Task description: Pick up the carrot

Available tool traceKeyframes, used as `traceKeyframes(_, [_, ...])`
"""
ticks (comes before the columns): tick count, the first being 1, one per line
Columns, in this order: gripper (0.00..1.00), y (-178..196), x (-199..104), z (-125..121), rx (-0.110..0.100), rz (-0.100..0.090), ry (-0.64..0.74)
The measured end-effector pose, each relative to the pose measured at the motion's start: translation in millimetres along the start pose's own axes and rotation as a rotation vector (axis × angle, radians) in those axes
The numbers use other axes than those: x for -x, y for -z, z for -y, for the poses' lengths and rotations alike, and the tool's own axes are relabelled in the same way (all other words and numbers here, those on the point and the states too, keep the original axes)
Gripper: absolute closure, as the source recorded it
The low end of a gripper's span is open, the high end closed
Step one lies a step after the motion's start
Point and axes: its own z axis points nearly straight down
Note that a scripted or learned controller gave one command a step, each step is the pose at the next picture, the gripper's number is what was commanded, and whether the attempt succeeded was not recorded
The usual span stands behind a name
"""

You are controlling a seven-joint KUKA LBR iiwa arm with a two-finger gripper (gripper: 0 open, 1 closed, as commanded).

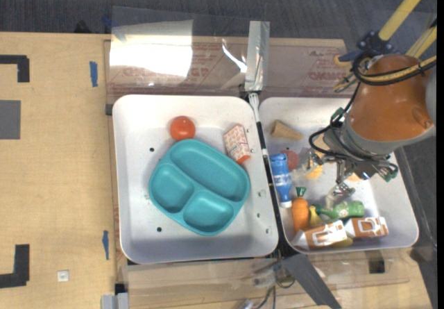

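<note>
The carrot [300, 212], orange with a small green top, lies in the right bin [402, 214] near its front left, between a blue bottle [280, 177] and a green item [343, 210]. My gripper [340, 188] hangs below the orange wrist band over the middle of the right bin. It is to the right of the carrot and a little behind it, just above the green item. Nothing shows between the gripper and the carrot but bare bin floor.
The right bin also holds a tan wedge [284, 130], a small yellow piece [316, 171] and an orange and white box [345, 230]. The left bin [132, 162] holds a teal divided plate [200, 186], a red tomato [183, 127] and a small carton [237, 142].
</note>
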Motion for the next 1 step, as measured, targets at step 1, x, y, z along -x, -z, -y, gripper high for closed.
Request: traceKeyframes(1, [0.00, -19.3, -14.2, -11.0, -0.040, 0.029, 0.119])
